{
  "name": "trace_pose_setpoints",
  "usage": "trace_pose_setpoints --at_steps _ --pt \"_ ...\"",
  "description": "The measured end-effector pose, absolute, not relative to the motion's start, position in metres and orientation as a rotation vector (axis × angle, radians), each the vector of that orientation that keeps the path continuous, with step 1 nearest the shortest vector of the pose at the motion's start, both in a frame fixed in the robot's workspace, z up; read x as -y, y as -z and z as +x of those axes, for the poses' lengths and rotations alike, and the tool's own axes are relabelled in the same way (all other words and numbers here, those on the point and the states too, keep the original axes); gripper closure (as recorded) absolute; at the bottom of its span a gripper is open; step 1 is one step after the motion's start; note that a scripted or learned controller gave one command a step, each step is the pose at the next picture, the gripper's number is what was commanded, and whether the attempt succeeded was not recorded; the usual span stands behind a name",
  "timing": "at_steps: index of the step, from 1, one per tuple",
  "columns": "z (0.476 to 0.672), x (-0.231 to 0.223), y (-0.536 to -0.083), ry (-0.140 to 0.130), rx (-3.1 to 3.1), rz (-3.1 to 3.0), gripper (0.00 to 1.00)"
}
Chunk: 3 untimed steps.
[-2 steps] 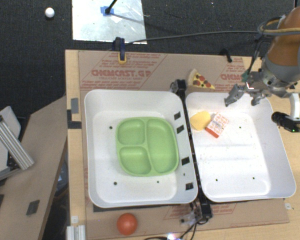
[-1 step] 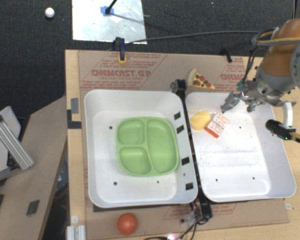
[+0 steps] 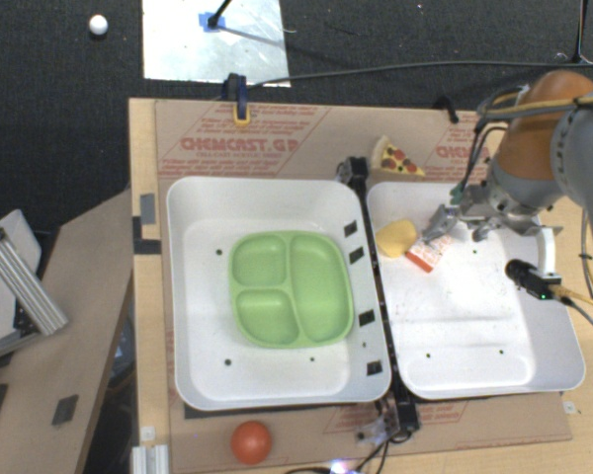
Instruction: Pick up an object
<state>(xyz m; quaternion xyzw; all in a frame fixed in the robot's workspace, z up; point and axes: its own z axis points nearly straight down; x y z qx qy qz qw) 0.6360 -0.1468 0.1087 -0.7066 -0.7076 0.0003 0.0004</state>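
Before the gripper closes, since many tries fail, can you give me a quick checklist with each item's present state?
1. Target in reach: orange packet and yellow block lie in the right bin - ok.
2. Gripper above the packet - ok.
3. Packet between the fingers - cannot tell.
4. Packet apart from the block - not ok, they touch.
5. Green tray out of the path, in the left bin - ok.

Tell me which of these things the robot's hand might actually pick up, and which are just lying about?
Part of the job:
hand
yellow lump
small red-and-white packet

Just lying about:
green divided plate
pizza-slice toy
orange-red ball
small white ball
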Motion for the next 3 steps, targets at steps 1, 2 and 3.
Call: trace_pose_setpoints --at_steps 1,2,3 --pt "0.638 0.147 -0.122 0.004 2.227 -2.222 1.0" --pt "0.65 0.149 -0.179 0.006 2.23 -2.221 1.0" --pt "0.651 0.149 -0.218 0.005 2.23 -2.22 1.0"
